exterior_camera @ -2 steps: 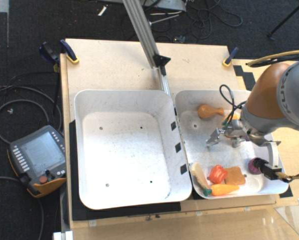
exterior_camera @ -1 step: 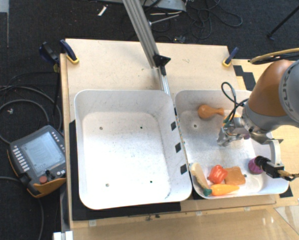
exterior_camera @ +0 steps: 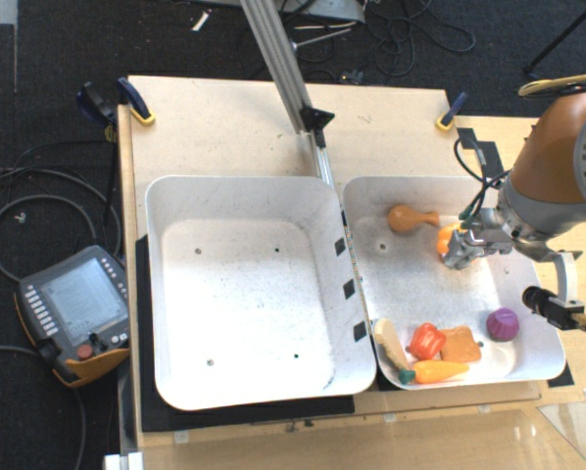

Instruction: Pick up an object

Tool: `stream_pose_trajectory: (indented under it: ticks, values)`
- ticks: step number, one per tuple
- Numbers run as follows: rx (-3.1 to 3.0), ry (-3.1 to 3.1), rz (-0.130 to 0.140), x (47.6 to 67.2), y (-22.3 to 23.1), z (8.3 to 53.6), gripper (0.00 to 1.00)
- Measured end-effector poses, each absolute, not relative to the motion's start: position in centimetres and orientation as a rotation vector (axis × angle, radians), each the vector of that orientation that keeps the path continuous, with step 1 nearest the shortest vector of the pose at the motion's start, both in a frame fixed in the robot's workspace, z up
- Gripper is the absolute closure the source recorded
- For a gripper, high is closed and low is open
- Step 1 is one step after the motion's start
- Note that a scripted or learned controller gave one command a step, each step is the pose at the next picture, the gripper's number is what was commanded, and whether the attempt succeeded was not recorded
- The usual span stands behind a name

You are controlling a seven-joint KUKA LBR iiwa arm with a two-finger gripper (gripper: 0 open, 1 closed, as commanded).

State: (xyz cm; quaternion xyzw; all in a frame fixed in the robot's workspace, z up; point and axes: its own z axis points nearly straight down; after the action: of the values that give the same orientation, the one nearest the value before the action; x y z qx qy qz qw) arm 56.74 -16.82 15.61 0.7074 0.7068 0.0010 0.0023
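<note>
A grey arm with an orange band reaches in from the right over the right-hand shallow white bin, its two-finger gripper low near the bin's upper right part. A small bright orange object sits right against the gripper; whether the fingers are spread, pressed together or pinching it cannot be told from this slant. Just to the left lies a tan pear-shaped toy with a short neck, close to the orange piece. Toward the near edge of the same bin, a cluster — a red pepper-like toy, a pale orange block, an orange carrot-shaped toy and a cream stick-like piece. A purple round toy rests apart at right. The left-hand white bin sits alongside on the light wooden table.
</note>
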Motion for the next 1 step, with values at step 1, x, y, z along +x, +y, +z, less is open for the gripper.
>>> stream_pose_trajectory:
  ticks: [1]
  values:
    - [2.214,2.219,0.005,57.88,-17.10,21.13,1.00]
